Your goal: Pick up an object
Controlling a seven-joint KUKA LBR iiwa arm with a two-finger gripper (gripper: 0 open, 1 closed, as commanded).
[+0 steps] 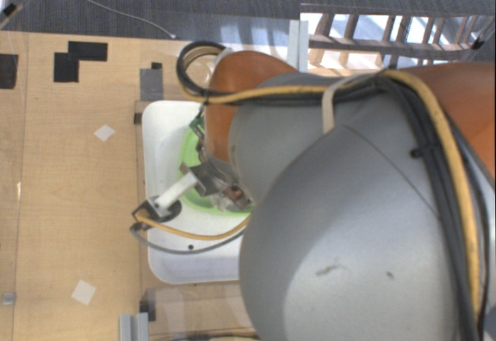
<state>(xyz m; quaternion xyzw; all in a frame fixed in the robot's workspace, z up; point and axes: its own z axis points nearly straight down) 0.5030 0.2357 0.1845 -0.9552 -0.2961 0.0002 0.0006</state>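
Observation:
A light green, round-edged object (188, 152) lies in the left white bin (164, 130), and the arm hides most of it. My gripper (204, 181) hangs low over the bin, right at the green object's near edge. A white bar with a dark tip (164, 203) sticks out from it to the left. The grey arm (349, 231) and its orange band (244, 80) cover the bin's right half. Whether anything is held is hidden.
A yellow and black cable (190, 235) loops from the wrist across the bin's front part. Metal brackets (151, 82) stand at the bin's corners. Bare wooden bench (70, 177) with black marks lies to the left. The arm's bulk takes up the right side of the view.

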